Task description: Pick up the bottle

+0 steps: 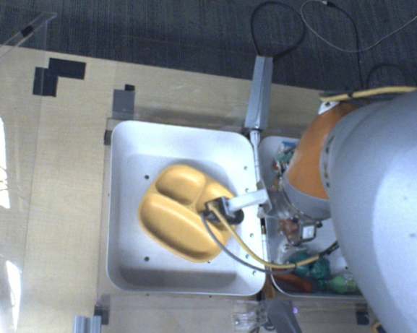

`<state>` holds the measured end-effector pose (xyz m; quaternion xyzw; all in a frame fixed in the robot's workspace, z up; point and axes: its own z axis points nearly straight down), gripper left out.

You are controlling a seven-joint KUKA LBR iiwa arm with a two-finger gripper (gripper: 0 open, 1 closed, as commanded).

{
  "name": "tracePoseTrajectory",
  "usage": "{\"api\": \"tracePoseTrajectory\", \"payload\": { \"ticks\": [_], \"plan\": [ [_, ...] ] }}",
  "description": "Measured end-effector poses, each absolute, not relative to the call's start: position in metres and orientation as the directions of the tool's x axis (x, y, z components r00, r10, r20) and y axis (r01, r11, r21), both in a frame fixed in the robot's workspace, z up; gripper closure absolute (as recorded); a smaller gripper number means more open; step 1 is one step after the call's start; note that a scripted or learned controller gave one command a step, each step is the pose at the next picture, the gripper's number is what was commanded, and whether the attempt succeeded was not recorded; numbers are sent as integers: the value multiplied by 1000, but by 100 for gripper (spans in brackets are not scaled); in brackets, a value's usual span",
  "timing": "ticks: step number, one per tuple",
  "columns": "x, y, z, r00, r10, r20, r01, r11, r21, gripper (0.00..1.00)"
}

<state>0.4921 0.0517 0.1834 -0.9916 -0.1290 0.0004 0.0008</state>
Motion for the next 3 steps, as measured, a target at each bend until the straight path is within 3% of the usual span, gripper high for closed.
{"api": "tracePoseTrajectory", "payload": {
  "ticks": [1, 2, 3],
  "plan": [
    [580, 82, 185, 980, 201, 5, 201, -980, -1, 0],
    [542, 32, 184, 975, 223, -1, 223, -975, -1, 0],
    [486, 48, 184, 977, 215, -1, 215, -977, -2, 0]
  ]
}}
